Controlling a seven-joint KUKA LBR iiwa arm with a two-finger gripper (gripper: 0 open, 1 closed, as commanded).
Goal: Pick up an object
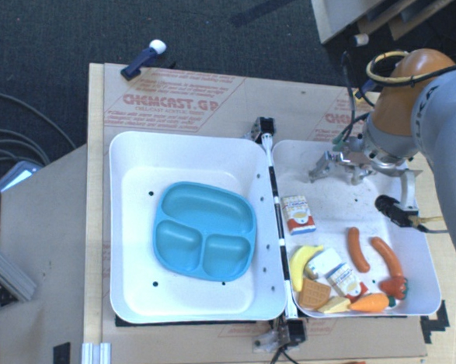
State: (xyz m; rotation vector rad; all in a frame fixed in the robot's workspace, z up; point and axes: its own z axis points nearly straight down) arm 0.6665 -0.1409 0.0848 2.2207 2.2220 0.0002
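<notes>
Sausages [372, 253], two; perhaps one carrot [369, 303]

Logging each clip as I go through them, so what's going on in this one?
A grey KUKA arm reaches in over the right bin, with its gripper low over that bin's bare far end. The toy food lies in a heap at the near end: two sausages, a banana, a carrot and a small carton, none of them in the gripper. The left bin holds a blue divided plate.
</notes>
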